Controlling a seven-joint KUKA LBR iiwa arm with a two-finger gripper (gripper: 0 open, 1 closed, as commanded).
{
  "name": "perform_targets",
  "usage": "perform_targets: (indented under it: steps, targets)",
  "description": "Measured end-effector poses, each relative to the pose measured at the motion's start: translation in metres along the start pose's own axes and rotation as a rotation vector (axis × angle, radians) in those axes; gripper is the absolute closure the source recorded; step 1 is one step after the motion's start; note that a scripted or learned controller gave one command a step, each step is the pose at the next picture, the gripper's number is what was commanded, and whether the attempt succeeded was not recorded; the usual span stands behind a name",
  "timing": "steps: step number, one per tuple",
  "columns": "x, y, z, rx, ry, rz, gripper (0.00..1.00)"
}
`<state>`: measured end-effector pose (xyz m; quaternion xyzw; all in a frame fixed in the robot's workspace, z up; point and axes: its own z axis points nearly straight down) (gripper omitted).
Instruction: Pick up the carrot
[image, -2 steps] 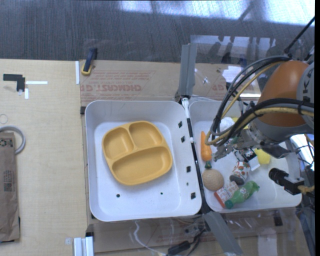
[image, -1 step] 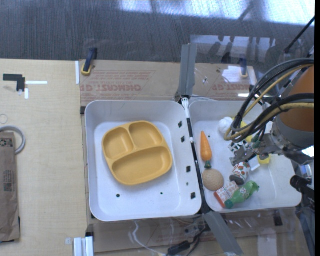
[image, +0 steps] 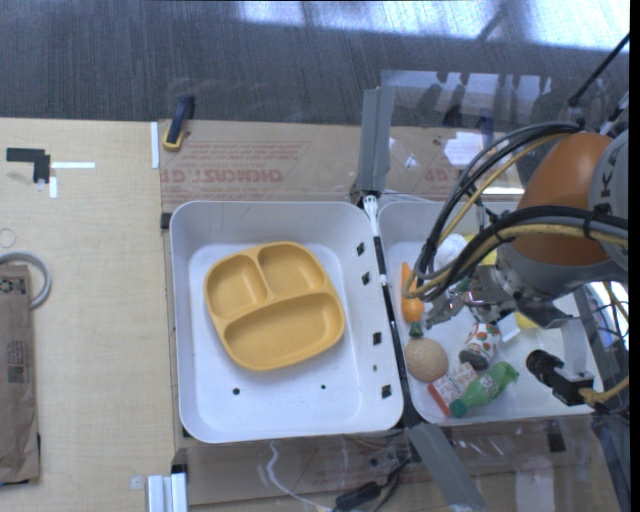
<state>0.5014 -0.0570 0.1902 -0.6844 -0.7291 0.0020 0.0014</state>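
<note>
The carrot (image: 411, 297) is a small orange piece lying in the right bin (image: 392, 232), close against its left wall. My gripper (image: 450, 303) hangs low over that bin, just to the right of the carrot, half hidden by black and yellow cables. From here I cannot see whether it touches the carrot. The arm's orange band (image: 570, 195) rises behind it at the right.
In the right bin a tan round item (image: 425, 358) lies below the carrot, beside a green bottle (image: 486, 389), a small red and white item (image: 478, 346) and a white object (image: 452, 246). The left bin (image: 190, 300) holds a yellow divided plate (image: 274, 303).
</note>
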Motion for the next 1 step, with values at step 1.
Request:
perform_targets:
  steps: [1]
  targets:
    - [-0.0541, -0.0192, 0.0093, 0.0, -0.001, 0.03, 0.0]
